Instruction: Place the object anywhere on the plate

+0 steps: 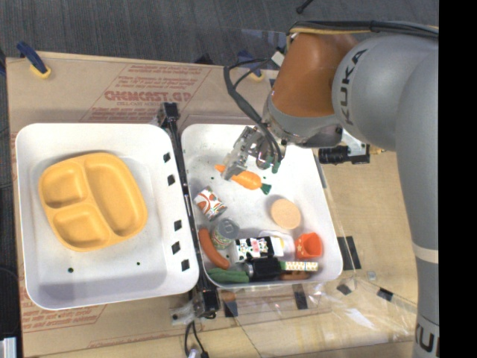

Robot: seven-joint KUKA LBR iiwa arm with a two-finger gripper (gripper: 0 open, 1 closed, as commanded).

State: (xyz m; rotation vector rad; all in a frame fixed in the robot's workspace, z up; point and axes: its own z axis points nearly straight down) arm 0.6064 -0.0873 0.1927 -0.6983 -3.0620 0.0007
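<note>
One thing sits right under my gripper [250, 154]: a toy carrot [247, 178], lying just below my fingertips in the upper part of the right bin [320, 200]. Its long axis runs roughly left to right, orange tip toward the divider, green top toward my wrist side. Whether my fingers are parted or closed I cannot tell from this slant, and I see nothing clearly held between them. My arm reaches in from the right, orange band above the wrist, the tool pointing down and leftward over the bin. Beyond the carrot, the yellow plate [91, 200] lies well apart in the left bin [30, 274], across the divider, so the carry goes leftward.
</note>
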